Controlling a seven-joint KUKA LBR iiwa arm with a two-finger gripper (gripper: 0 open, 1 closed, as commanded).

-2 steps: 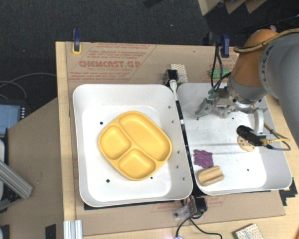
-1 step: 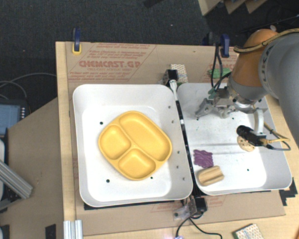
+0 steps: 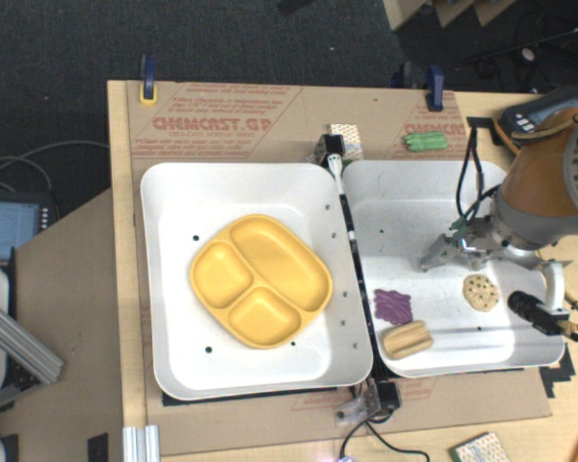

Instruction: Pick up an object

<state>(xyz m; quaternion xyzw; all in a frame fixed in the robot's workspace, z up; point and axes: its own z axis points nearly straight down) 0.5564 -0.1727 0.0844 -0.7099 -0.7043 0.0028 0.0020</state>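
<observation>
Two white bins (image 3: 173,354) — brown board (image 3: 222,123), dark carpet (image 3: 58,27).

Bright even overhead light, soft shadows, mild glare, slightly soft focus

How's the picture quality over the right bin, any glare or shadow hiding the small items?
Camera view: light is even and focus sharp; the right bin floor shows a mild bright sheen, not blown out. The arm casts a soft shadow around the gripper, falling short of the cookie, purple piece and tan block, which all read clearly. The yellow tray carries faint highlights.
</observation>
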